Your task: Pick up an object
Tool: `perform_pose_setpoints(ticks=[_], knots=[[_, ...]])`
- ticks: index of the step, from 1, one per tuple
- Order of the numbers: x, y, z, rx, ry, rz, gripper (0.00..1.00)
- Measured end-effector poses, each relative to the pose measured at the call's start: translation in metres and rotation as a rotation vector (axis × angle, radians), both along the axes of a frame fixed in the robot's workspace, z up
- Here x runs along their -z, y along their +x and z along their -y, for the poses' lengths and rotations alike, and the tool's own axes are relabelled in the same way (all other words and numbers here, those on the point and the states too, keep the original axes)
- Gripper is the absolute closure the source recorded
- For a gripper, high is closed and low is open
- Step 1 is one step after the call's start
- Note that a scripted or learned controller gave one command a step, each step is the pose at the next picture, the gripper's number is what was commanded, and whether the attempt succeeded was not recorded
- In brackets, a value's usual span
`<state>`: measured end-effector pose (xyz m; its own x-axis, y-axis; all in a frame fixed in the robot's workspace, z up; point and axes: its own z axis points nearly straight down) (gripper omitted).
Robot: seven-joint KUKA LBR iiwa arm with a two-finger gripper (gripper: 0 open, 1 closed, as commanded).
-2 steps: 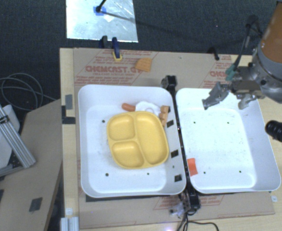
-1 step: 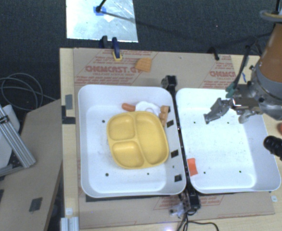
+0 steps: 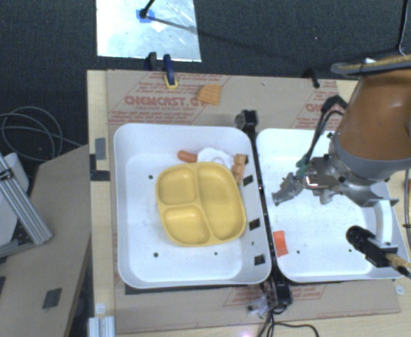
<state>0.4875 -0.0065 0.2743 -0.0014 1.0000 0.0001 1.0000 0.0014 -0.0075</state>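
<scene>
Yellow divided tray sits in the left bin, three compartments, slightly rotated, nothing visible in them. Just behind it, near the bin's far wall: small orange sausage-shaped piece, a white item partly tucked under the tray's far edge, and a tan piece by the tray's far right corner, close to the divider between the bins.

Right bin: small orange-red block near its left wall, toward the near side, lying on the bin floor. Black cylindrical object near the right near corner.

Arm comes in from the right, orange band over the right bin's far right part. Tool hangs over the middle-left of the right bin, pointing toward the divider. Fingers are too blurred and small to read; can't tell whether they are spread or pressed together. Nothing visible between them. Orange-red block is apart from the tool, nearer the camera.

Off-bin: tan cracker-like piece on the cardboard-covered table behind the left bin, blue-and-yellow clamp at the table's far edge.
</scene>
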Motion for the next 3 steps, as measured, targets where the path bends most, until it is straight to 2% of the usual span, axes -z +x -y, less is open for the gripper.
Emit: perform_pose_setpoints(ticks=[1, 2, 3], knots=[[0.095, -0.002, 0.072, 0.007, -0.001, 0.001, 0.0], [0.194, 0.099, 0.129, 0.0, -0.004, 0.013, 0.0], [0.188, 0.169, 0.09, -0.008, 0.0, 0.016, 0.0]])
